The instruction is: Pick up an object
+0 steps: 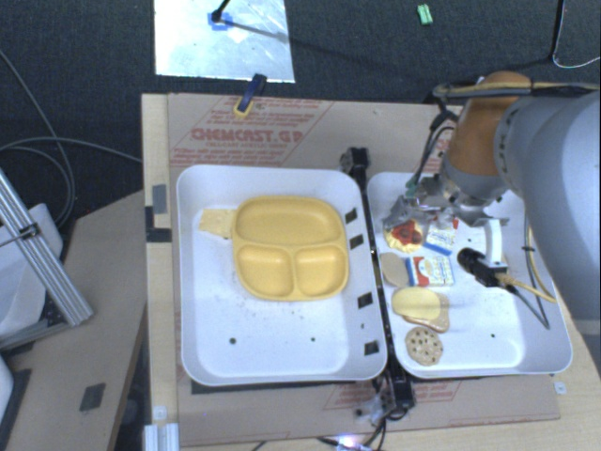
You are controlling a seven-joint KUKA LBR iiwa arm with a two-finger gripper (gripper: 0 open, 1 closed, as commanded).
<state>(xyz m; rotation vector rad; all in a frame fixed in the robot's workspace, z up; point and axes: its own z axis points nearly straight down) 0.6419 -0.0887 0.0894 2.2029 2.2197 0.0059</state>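
Note:
My gripper (420, 212) hangs low over the far left part of the right bin (540, 350), just above a red and yellow toy food piece (406, 238). Beside that piece lie a small white and blue box (440, 243) and a red, white and blue carton (433, 272). Nearer the front sit a tan disc (392, 269), a pale yellow slice (416, 302), a piece of toast (438, 321) and a chocolate chip cookie (424, 347). The wrist hides the fingertips.
The left bin (202, 346) holds a yellow three-compartment plate (286, 246) and a flat pale yellow piece (217, 222) at its far left. The grey arm (554, 167) covers the right bin's far right corner.

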